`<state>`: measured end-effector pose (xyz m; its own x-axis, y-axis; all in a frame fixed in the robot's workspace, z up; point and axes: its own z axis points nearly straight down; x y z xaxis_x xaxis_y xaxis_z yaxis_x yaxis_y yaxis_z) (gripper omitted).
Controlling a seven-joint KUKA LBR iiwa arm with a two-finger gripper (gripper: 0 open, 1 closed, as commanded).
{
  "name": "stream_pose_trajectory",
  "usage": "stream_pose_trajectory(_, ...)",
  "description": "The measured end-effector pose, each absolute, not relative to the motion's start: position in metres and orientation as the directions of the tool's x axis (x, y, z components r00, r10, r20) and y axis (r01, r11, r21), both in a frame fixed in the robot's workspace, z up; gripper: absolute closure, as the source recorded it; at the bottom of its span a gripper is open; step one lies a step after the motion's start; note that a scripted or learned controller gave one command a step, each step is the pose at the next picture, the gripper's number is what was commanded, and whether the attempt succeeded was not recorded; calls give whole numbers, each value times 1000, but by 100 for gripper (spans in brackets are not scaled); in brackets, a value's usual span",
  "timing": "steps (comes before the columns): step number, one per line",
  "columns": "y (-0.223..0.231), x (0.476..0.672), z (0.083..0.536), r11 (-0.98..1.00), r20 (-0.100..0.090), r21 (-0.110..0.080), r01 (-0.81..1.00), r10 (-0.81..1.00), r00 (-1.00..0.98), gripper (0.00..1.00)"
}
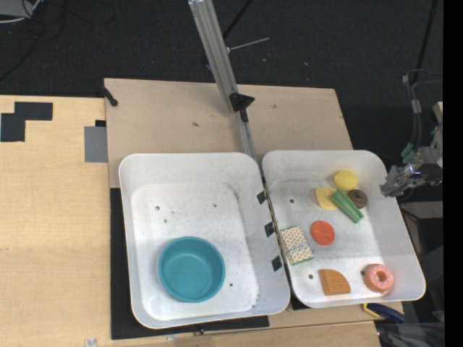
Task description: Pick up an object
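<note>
The right bin (318,157) holds several small things: a yellow lemon (346,178), a yellow slice (324,197), a green stick (348,207), a brown round piece (357,197), a red disc (323,233), a patterned block (296,244), an orange wedge (333,282) and a pink donut (378,277). My gripper (398,181) hangs at the right bin's right rim, beside the brown piece and the lemon, with nothing seen in it.
A teal bowl (192,268) sits in the front of the left bin (188,163). A slanted metal rail (217,49) rises behind the bins, over the seam between them. Cables hang at the far right by the arm.
</note>
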<state>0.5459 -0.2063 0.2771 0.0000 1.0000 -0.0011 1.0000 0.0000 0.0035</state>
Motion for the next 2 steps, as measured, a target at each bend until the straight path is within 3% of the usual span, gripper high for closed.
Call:
stream_pose_trajectory(1, -157, 554, 274, 3, 1, -1, 1000, 1000, -3, 100)
stream_pose_trajectory(2, -103, 547, 276, 3, 0, 0, 1000, 1000, -3, 100)
